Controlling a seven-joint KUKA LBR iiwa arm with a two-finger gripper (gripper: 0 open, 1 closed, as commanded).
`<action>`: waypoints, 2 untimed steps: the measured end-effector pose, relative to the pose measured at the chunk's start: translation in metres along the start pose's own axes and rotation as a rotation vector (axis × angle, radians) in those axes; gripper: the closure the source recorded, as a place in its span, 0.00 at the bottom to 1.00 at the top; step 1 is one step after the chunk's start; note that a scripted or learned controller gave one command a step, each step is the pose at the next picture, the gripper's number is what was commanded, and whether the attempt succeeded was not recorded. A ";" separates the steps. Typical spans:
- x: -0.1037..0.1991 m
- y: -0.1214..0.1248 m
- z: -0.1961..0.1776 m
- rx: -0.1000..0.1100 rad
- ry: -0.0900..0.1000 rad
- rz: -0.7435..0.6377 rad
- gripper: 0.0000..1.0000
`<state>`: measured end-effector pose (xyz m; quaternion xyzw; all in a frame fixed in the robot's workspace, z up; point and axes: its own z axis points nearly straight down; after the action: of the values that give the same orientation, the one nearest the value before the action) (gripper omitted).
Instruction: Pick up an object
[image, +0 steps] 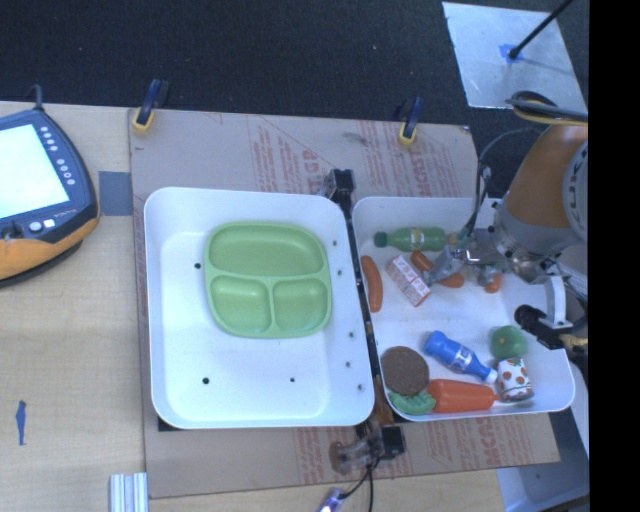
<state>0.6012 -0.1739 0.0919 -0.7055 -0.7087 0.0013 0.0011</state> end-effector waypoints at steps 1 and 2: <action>-0.001 0.000 -0.010 0.002 0.000 -0.003 1.00; -0.027 0.005 0.000 -0.002 0.000 0.002 1.00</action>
<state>0.6067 -0.2006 0.0918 -0.7061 -0.7081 0.0009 0.0004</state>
